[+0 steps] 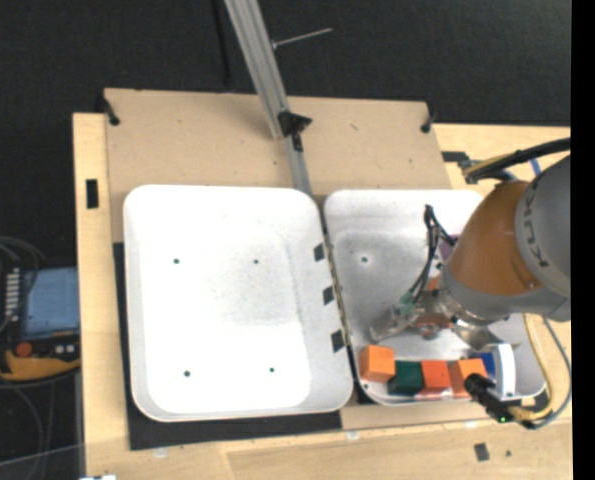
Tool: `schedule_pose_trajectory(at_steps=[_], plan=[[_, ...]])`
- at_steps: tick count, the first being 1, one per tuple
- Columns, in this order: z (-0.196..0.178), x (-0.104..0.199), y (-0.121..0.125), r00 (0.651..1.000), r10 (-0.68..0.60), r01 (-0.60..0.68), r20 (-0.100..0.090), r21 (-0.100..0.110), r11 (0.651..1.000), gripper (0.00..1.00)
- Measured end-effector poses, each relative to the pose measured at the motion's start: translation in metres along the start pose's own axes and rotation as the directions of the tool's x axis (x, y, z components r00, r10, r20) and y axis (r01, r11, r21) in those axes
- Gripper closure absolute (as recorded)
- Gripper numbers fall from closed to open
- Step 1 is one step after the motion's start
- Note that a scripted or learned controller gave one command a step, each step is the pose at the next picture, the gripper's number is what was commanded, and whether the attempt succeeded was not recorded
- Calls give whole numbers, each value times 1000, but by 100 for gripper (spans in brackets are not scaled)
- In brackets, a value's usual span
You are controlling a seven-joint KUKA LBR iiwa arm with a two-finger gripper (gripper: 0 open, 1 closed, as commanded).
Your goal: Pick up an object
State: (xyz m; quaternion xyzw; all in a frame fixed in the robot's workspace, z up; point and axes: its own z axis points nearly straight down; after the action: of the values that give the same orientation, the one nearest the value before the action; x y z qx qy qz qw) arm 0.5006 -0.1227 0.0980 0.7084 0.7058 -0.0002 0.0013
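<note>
Objects for picking lay in a row along the near edge of the right bin: we saw an orange block at the left, a dark green block touching it, another orange piece beside that, and a blue and white item at the right end. We found the hand low inside this bin, just above the row and apart from the blocks, with the grey and orange arm covering much of the bin's right part. We could not tell how the hand stood, nor whether it had anything in it. We saw the left bin lying beside it on the bench
</note>
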Motion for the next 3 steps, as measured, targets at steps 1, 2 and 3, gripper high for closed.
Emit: schedule_pose_trajectory(at_steps=[1,2,3], plan=[[-11,0,1,1000,10,-10,-2,-4,1000,100],[-65,-3,13,1000,-7,7,-1,-6,1000,100],[-119,-4,16,1000,-8,8,-1,-6,1000,100]])
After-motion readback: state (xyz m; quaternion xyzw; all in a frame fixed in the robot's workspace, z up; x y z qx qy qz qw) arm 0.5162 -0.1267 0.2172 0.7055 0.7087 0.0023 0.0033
